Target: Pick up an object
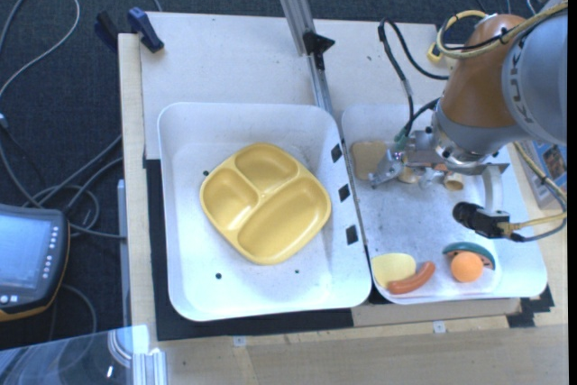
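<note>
My gripper (389,170) hangs low over the back left part of the right bin (424,221), under the grey arm with its orange band (482,77). Just to its left a tan flat piece (364,159) lies against the bin's left wall, touching or nearly touching the gripper. Small pale bits (453,183) show beneath the wrist. Along the front edge of this bin lie a yellow piece (393,267), a red sausage (410,280) and an orange ball (466,267) resting on a teal item (484,252).
The left bin (180,194) holds a yellow divided plate (265,202). A metal pole (297,4) slants down to the divider between the bins. A black cable plug (478,219) hangs over the right bin's right side.
</note>
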You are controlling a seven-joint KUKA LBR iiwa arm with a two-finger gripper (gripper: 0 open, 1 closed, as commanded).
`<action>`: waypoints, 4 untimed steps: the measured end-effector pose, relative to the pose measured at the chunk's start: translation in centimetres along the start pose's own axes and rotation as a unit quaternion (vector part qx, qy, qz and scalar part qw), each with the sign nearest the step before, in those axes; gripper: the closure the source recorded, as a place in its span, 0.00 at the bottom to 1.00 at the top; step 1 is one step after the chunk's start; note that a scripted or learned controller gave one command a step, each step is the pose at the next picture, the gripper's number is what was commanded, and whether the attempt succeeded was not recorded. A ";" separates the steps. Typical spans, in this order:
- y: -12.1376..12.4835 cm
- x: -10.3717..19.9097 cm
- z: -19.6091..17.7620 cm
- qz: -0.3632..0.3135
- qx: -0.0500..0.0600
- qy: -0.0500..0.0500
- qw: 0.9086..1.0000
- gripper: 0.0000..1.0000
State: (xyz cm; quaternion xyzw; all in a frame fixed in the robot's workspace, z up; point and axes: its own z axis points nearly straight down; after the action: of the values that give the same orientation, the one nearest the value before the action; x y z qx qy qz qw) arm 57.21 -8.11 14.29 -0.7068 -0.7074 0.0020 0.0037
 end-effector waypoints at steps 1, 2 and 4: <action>-0.1 0.1 5.3 0.000 0.001 0.000 1.000 0.00; 0.1 0.1 3.9 0.000 -0.004 0.000 1.000 1.00; 1.5 0.2 -5.6 0.000 -0.008 -0.002 1.000 1.00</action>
State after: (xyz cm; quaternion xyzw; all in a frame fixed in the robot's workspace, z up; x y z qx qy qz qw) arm 58.76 -7.97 19.87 -0.7065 -0.7077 -0.0022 -0.0028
